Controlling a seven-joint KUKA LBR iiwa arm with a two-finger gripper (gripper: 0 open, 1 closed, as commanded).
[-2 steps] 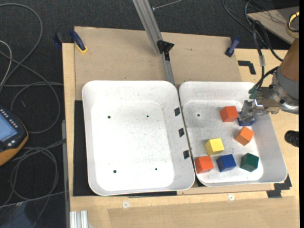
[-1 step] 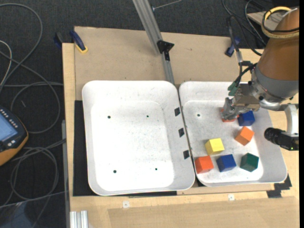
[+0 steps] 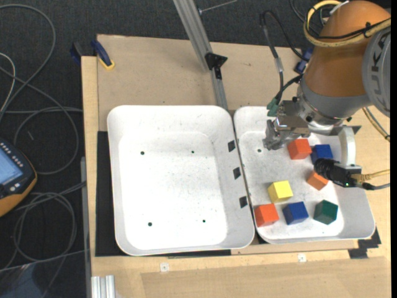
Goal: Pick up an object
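Blocks, seven in all, lie in the right bin (image 3: pixel 366 231), right of frame centre. Nearest the lower edge is a row of three: an orange-red block (image 3: pixel 267 213) at the bin's lower left, a blue block (image 3: pixel 295 212) just beside it, and a dark green block (image 3: pixel 325 212) further right. A yellow block (image 3: pixel 280 190) sits just above the gap between the orange-red and blue blocks. Higher and to the right, a small orange block (image 3: pixel 317 180) lies close to a black fitting with a cable that runs off toward the right edge of the frame. Above it is a second blue block (image 3: pixel 322 153), and just left of that a red-orange block (image 3: pixel 299 149).

The gripper (image 3: pixel 273 143) hangs over the upper left part of the right bin, just left of the red-orange block. No block is visible between its fingers; whether they are spread or closed cannot be told at this angle. The orange band of the arm (image 3: pixel 347 48) fills the upper right of the frame above it.

The left bin (image 3: pixel 118 166) occupies the centre-left of the frame, touching the right bin along their shared edge. A grey metal strut (image 3: pixel 198 36) runs diagonally from the top of the frame down to the bins' junction. Black cables (image 3: pixel 37 98) lie on the dark floor at far left.
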